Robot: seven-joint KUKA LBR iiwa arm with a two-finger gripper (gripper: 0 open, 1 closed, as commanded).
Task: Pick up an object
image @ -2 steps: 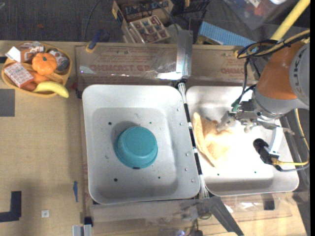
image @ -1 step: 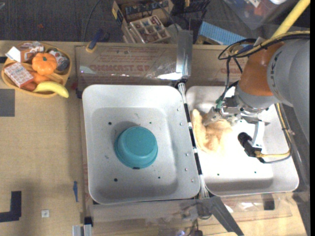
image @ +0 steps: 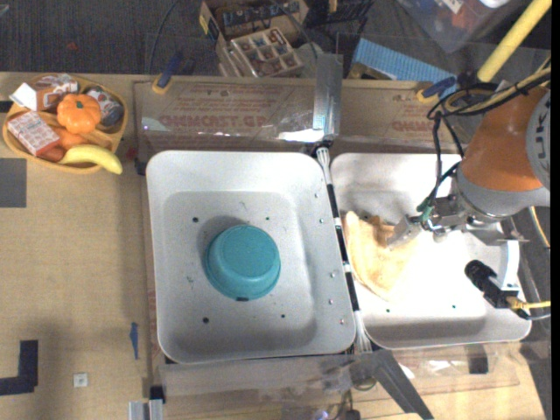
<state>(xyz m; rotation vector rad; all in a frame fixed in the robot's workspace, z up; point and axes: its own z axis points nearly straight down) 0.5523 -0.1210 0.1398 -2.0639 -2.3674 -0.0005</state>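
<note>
Reaching into the right bin (image: pixel 490 322), the claw (image: pixel 404 232) touches the tan cloth (image: pixel 378 261) just below-left; its state I cannot tell. Next: pinch, lift.

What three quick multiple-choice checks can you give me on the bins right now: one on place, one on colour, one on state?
1. Where is the bowl?
A. In the left bin
B. In the right bin
C. On the bench outside both bins

2. What colour is the bowl?
A. Red
B. Teal
C. Yellow

3. How does the bowl sit?
A. Upside down
B. Upright, mouth up
C. Lying on its side

Answers:
1. A: it sits near the middle of the left bin.
2. B: its whole surface is teal.
3. A: its flat base faces up and the rim rests on the bin floor.

The gripper is over the right bin by the pale cloth.
</note>
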